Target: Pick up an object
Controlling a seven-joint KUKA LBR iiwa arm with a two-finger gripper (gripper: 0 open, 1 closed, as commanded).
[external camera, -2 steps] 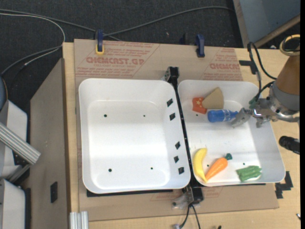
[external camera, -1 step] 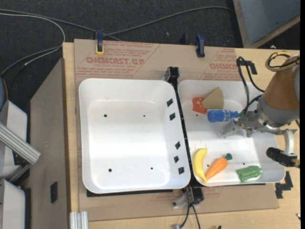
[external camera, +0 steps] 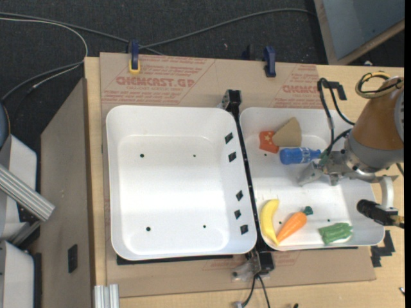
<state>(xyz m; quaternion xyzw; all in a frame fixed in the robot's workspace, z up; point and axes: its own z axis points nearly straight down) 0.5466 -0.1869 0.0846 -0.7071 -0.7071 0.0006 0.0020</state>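
Just left of pincer (external camera: 316, 172): blue bottle (external camera: 297, 155), apart | pincer grip state: cannot tell

The arm (external camera: 380, 130) is cut off by the frame's right edge. Beside the blue bottle (external camera: 297, 155), its gripper (external camera: 316, 174) is too small to tell the finger gap.

The grey arm (external camera: 379, 130) comes in from the right, orange band above the wrist. Its gripper (external camera: 316, 174) hangs low, pointing left.
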